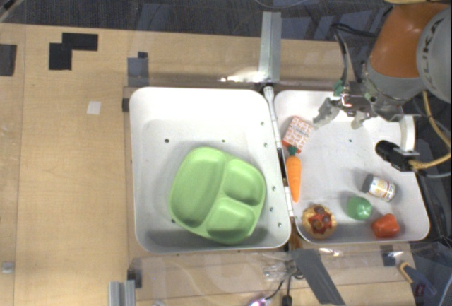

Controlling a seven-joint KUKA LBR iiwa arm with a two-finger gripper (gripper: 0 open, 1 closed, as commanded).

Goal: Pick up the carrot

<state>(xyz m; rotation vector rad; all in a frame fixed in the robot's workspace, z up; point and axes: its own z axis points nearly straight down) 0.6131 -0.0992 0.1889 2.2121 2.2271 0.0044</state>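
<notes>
The carrot [294,179] is orange with a green top and lies lengthwise against the left wall of the right bin [332,156]. My gripper [341,116] hangs over the far part of that bin, up and to the right of the carrot and well apart from it. Its two grey fingers [324,112] are spread open, and nothing is between them.
A red-and-white checkered packet [297,133] lies just beyond the carrot's top. Nearer the front of the right bin are a round brown food item [319,220], a green piece [359,208], a red piece [385,225] and a small jar [380,188]. The left bin holds a green divided plate [217,193].
</notes>
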